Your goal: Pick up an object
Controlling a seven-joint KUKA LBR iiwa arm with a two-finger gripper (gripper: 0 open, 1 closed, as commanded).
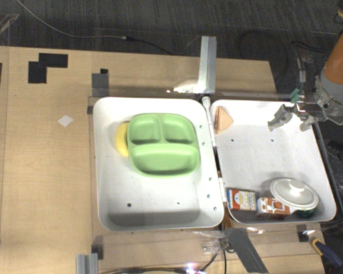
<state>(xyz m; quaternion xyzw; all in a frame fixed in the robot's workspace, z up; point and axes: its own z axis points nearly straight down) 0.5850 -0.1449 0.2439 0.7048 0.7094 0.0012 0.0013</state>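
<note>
Nothing is chosen for me, so I take the nearest candidate: an orange wedge (223, 119) lying in the far left corner of the right bin (263, 170), tight against the wall it shares with the left bin (154, 207). My gripper (290, 117) hangs over the far right part of that same bin, well apart from the wedge, with its two fingers (276, 120) spread wide and nothing between them. To do this well I judge I should travel left along the far wall, turn the fingers so one is not blocked by the divider, and come down slowly, since a corner leaves little room to close. The other choices sit along the near edge: a small carton (242, 200), a brown box (272, 208) and a white lidded bowl (294, 194) touching one another, which looks harder to separate cleanly. In the left bin a green divided tray (162, 143) lies flat, with a yellow thing (122, 140) tucked partly under its left side; I cannot tell what it is. Both bins rest on a pale wooden bench (40, 170) marked with black squares (47, 66), and a metal post (208, 64) stands behind the divider, before dark floor with cables.
</note>
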